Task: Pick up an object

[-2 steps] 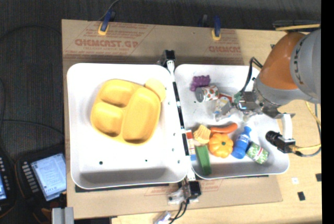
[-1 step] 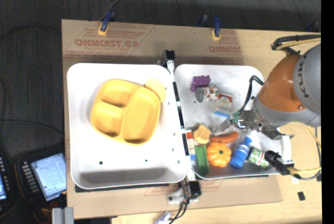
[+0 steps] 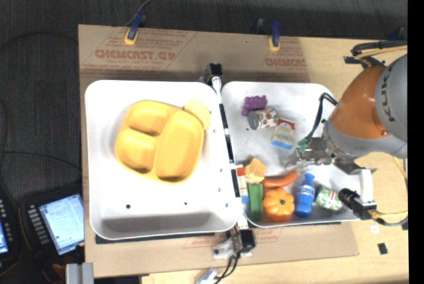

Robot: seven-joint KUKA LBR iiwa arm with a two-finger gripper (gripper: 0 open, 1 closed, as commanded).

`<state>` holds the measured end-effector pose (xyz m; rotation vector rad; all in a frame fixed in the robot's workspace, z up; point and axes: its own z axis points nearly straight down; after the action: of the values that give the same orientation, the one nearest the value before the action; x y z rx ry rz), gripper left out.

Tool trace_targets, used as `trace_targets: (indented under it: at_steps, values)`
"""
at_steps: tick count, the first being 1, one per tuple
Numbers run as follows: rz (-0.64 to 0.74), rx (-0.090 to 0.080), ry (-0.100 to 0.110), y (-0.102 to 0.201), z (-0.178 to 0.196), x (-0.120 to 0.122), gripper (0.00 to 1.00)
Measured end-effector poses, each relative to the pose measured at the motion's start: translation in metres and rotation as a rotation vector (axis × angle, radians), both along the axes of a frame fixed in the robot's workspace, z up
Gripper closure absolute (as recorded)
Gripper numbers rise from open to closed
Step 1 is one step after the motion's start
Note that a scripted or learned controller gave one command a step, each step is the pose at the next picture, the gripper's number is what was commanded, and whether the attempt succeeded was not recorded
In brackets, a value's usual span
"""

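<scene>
Gripper (image 3: 306, 151), grip state unreadable, hovers in right white bin (image 3: 233, 137) beside blue plastic bottle (image 3: 305, 194): approach step, next needs descent onto target.

Arm (image 3: 381, 114) enters from right edge, grey link above, orange band bulging at wrist. Wrist bends down and leftward, grey housing below band. Gripper (image 3: 306, 151) at low left end of arm, pointing down. Black cable loops beside wrist.
</scene>
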<state>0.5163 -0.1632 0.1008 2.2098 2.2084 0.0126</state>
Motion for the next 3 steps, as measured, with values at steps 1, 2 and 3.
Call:
trace_targets:
  at_steps: [1,2,3]
  values:
    - [0.003,0.006,0.014,0.056,0.101,0.065,1.00]
    - [0.000,0.003,0.016,-0.017,0.135,0.091,1.00]
    - [0.001,0.004,0.018,-0.016,0.135,0.091,0.00]
